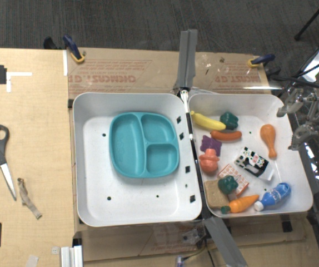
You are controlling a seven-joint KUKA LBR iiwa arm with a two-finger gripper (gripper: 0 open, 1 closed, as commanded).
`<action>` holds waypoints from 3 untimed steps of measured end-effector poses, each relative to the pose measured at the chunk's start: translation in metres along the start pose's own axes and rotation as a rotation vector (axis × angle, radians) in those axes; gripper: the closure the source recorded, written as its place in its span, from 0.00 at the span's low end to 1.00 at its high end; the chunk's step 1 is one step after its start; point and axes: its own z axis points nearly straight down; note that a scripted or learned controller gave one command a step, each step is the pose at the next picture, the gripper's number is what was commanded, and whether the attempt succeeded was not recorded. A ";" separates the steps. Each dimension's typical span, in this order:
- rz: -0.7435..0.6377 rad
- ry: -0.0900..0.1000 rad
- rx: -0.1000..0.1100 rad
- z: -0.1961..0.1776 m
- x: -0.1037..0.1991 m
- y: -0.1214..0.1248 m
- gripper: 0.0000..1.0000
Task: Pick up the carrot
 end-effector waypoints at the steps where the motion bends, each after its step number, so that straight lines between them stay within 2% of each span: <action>1: 0.452 0.001 0.001 0.066 -0.037 0.009 0.00; 2: 0.433 -0.001 0.001 0.179 -0.096 -0.028 0.00; 3: 0.843 -0.001 0.001 0.192 -0.092 -0.024 0.00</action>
